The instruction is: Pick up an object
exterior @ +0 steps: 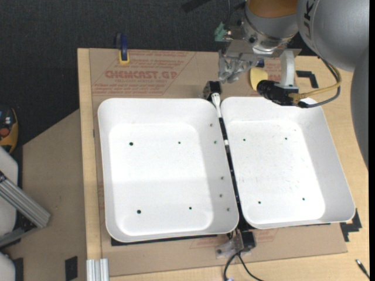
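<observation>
The tabletop [53,157] is being occupied by a cardboard sheet [149,75] carrying two shallow white bins side by side. The left bin [161,168] and the right bin [281,163] are being shown with bare floors marked by small dark dots. The grey arm [337,16] is being held above the far edge of the right bin, with the gripper [234,69] hanging over the cardboard behind the bins. Whether the gripper is apart or together cannot be told. A yellowish object [258,76] is being partly hidden just beside the gripper. A blue-and-yellow clamp [122,47] is sitting at the cardboard's far edge.
</observation>
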`<state>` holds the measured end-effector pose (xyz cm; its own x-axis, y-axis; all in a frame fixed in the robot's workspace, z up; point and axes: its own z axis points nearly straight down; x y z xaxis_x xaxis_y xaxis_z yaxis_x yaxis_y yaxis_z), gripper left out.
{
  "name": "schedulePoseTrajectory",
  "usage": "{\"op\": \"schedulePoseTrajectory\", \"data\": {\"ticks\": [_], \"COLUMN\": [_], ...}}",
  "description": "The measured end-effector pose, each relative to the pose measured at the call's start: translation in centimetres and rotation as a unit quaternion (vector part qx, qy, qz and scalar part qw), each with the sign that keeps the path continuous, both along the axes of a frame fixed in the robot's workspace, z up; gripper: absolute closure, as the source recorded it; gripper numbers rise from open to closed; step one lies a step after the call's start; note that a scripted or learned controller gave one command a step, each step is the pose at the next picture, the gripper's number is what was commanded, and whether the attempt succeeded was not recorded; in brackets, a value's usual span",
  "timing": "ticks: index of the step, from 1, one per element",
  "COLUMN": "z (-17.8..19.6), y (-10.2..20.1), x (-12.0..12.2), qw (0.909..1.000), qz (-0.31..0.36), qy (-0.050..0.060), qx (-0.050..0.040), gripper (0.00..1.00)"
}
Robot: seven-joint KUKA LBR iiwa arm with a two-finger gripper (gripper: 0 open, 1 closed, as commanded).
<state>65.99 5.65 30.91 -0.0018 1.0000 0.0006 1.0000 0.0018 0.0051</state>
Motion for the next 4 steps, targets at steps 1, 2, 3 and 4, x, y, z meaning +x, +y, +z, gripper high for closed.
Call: {"op": "schedulePoseTrajectory", "data": {"ticks": [1, 2, 3, 4], "z": [3.2, -3.9, 0.2, 3.9], "y": [-5.0, 2.2, -1.5, -10.5], "x": [0.2, -1.4, -2.0, 0.8], "qw": [1.0, 1.0, 1.0, 1.0], "qz": [-0.003, 0.002, -0.003, -0.005], "qy": [-0.001, 0.007, -0.001, -0.001], "qx": [-0.0017, 0.0007, -0.0008, -0.0033], "gripper": [1.0, 1.0, 1.0, 1.0]}}
